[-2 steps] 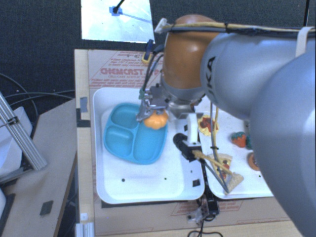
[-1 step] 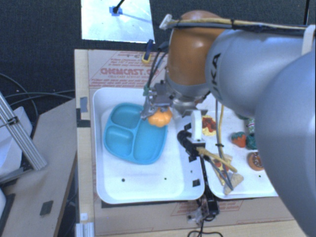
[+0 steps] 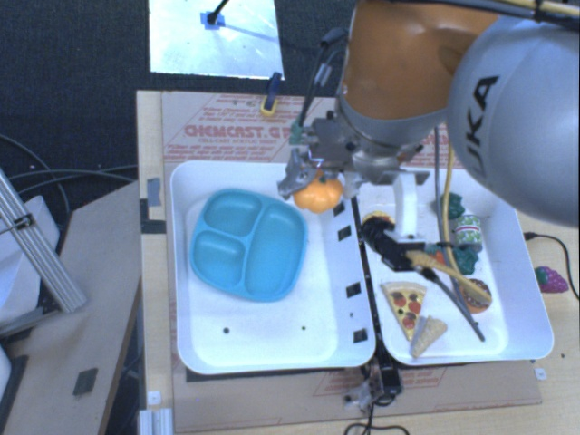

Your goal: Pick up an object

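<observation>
We see the gripper [image 3: 316, 185] closed on a small orange fruit [image 3: 319, 198], one grey finger [image 3: 290, 185] pressed against its left side. The fruit hangs at the far end of the ridge where the two bins meet, just beside the far right corner of a blue divided plate [image 3: 246, 244] lying in the left bin [image 3: 272, 338]. In the right bin [image 3: 518, 326] we make out a pizza slice [image 3: 406, 303], a pale wedge [image 3: 430, 332] and a green toy [image 3: 459, 243].
</observation>
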Tool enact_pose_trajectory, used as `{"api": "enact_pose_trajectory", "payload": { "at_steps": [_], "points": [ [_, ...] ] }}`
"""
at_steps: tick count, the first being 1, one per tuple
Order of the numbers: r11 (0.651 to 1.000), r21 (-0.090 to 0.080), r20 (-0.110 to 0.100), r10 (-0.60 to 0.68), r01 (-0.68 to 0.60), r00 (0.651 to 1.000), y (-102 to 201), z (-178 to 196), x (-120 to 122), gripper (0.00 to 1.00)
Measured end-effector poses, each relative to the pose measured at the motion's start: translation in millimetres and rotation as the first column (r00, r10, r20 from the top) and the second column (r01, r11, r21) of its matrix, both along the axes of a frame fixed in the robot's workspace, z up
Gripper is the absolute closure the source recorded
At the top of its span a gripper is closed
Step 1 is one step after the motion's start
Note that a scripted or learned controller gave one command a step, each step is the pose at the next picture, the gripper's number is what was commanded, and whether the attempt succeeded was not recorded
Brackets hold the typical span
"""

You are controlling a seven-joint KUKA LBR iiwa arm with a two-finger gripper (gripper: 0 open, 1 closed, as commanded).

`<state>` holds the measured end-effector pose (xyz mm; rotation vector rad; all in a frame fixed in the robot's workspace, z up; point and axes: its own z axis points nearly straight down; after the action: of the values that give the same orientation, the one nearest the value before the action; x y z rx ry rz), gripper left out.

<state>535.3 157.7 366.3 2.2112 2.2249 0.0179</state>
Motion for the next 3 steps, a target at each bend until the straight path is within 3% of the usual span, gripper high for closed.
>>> {"api": "enact_pose_trajectory", "payload": {
  "at_steps": [1,3],
  "points": [
    [1.000,-0.008,-0.024,0.002,-0.002,1.000,32.5,-144.2,7.3,1.00],
    [1.000,-0.001,-0.005,0.001,-0.001,1.000,28.8,-39.7,-48.9,1.00]
  ]
}}
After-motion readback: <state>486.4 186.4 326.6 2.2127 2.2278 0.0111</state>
